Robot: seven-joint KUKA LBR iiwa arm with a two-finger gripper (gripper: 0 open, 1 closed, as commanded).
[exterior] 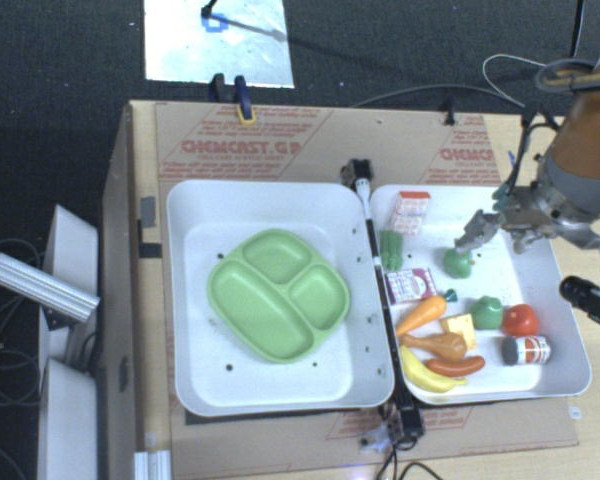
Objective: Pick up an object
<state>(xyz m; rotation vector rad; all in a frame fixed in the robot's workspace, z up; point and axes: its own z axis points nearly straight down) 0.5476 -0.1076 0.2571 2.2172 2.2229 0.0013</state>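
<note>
The gripper (477,233) is hanging over the right bin (570,368) at right of centre in the frame, just above a green apple (458,262); whether it is wide or narrow I cannot tell. A green plate (277,293) is lying in the left bin (195,228).
</note>
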